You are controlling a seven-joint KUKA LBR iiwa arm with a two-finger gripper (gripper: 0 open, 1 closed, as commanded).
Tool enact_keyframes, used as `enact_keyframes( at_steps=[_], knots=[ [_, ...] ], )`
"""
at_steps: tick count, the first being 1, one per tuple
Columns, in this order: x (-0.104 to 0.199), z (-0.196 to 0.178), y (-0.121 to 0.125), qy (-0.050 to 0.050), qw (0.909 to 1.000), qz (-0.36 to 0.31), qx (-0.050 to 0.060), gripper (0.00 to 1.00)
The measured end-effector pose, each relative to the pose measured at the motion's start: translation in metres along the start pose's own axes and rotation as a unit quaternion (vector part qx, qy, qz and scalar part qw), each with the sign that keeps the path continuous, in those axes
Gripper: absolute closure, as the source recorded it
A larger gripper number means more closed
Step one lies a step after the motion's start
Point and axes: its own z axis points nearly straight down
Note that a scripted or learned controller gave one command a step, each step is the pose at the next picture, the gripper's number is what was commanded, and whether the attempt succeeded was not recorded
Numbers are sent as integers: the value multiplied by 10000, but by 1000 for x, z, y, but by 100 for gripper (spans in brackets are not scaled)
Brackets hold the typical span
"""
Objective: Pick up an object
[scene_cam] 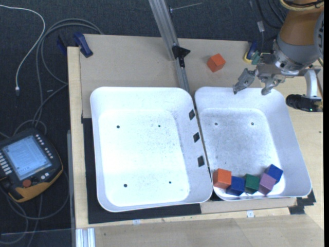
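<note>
Camera view, arm: the grey arm with its orange band comes in from the upper right, and its gripper (253, 85) hangs over the far rim of the right bin (293, 133).
Camera view, fingers: spread wide, the 2 tips well apart, nothing between them.
Camera view, blocks in the bin: 5 blocks sit bunched against the near wall of the right bin, in a loose row: an orange block (222, 178), a blue block (236, 185), a green block (251, 182), a purple block (267, 182) and a second blue block (274, 172) at the right end.
Camera view, key relation: the row lies well apart from the fingers, across the whole bin floor toward the near edge; the blocks touch or nearly touch one another, so the fingers have little room between neighbours.
Camera view, row axis: the row runs left to right along the near wall.
Camera view, stray block: 1 more orange cube (216, 62) rests on the tabletop (128, 60) outside the bins, near the fingers and to their left.
Camera view, left bin (103, 153): no block in it.
Judgement: nothing is picked yet; the end blocks look the easiest to reach, each having 1 free side.
</note>
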Motion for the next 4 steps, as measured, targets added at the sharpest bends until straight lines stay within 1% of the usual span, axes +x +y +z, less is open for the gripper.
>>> enact_keyframes(
  at_steps=[1,2,3,4],
  knots=[
    [-20,16,-106,8,10000,31,22,0],
    [-18,16,-103,5,10000,6,-14,0],
    [21,88,-108,24,10000,-12,32,0],
    [18,83,-106,5,10000,7,-15,0]
  ],
)
